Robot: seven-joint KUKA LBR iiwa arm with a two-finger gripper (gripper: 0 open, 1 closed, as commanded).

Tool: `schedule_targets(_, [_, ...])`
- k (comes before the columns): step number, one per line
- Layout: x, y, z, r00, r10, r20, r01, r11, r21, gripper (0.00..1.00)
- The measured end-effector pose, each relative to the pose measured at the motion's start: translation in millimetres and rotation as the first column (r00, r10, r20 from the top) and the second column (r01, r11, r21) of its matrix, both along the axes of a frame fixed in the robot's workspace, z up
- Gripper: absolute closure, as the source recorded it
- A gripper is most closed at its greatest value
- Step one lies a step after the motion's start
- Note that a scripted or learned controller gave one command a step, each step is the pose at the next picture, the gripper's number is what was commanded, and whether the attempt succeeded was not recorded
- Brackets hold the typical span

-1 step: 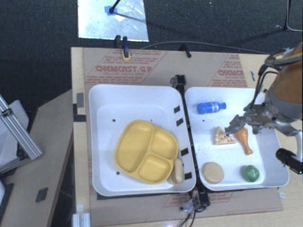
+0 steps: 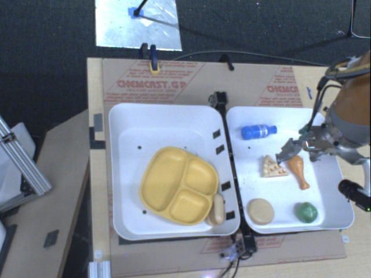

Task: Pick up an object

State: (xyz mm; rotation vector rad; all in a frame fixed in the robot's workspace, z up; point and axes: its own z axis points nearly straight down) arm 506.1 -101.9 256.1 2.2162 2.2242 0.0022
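2 white bins (image 2: 124,172): 1 yellow tray (image 2: 177,185), 1 bottle (image 2: 258,132), 1 drumstick (image 2: 298,171); fingers (image 2: 285,153) state unclear

To my far left a foil sheet (image 2: 138,15) lies on dark carpet (image 2: 46,51); cardboard (image 2: 174,80) covers the bench (image 2: 94,86), clamped at its far edge (image 2: 152,59).

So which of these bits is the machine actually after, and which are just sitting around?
Likely in play, since any object would do and these lie nearest the end effector:
- pizza slice
- chicken drumstick

Just lying about for now:
- blue bottle
- tan round piece
- green lump
- yellow divided tray, left bin
- pale oblong piece beside the tray
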Motion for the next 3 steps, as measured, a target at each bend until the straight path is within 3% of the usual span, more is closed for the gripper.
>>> schedule_targets(3, [10,9,-169,1.000,-0.002,-0.006,0.002,1.000,0.001,0.00])
